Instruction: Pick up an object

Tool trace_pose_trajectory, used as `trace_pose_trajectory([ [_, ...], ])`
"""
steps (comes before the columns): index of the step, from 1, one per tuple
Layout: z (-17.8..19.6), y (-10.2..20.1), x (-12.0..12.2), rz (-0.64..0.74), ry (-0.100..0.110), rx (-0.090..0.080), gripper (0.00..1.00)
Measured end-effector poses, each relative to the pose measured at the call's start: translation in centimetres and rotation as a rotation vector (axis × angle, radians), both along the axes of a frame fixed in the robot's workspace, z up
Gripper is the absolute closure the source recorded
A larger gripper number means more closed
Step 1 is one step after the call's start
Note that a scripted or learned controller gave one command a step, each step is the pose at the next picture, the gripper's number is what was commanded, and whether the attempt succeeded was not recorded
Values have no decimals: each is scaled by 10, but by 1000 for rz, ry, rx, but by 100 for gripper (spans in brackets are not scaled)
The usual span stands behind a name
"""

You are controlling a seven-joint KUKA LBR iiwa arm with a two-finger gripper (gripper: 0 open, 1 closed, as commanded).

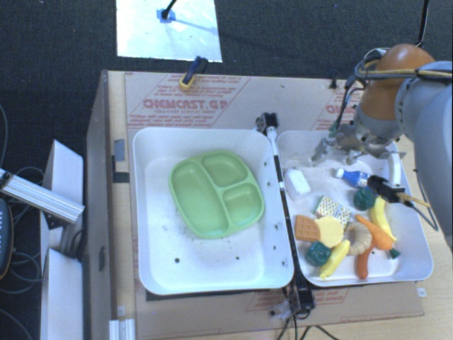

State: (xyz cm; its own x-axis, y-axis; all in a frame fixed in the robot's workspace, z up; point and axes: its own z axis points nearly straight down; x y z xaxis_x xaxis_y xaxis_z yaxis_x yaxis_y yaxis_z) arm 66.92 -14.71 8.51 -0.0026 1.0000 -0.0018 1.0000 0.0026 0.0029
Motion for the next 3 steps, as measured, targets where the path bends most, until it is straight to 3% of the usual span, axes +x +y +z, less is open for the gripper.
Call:
trace_pose_trajectory([
  [3,0,-1,0,0,0,0,0],
])
